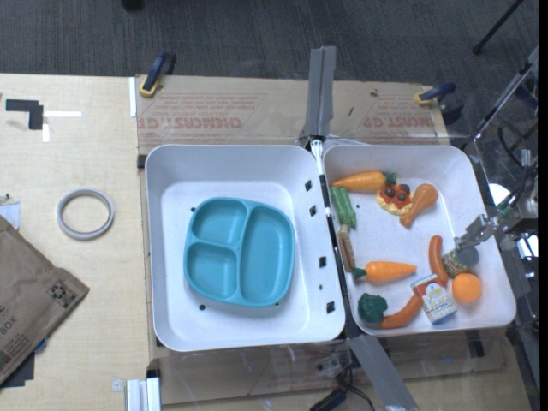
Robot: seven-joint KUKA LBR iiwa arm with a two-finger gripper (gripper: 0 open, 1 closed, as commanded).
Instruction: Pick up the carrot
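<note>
Three carrots lie in the right bin (479,178). One carrot (360,180) is at the far left corner, a second carrot (387,271) lies in the middle with its green top to the left, and a third carrot (402,313) sits at the front beside a green broccoli piece (372,306). My gripper (467,252) hangs low at the bin's right side, just above an orange ball (467,288) and next to a red sausage (437,259). It stands well right of the middle carrot, with no carrot in it.
A teal divided plate (240,253) lies in the left bin (171,229). The right bin also holds a pizza slice (395,195), a drumstick (419,204), a green pod (343,205), a brown stick (346,248) and a small carton (436,301). A tape ring (85,213) lies on the bench at left.
</note>
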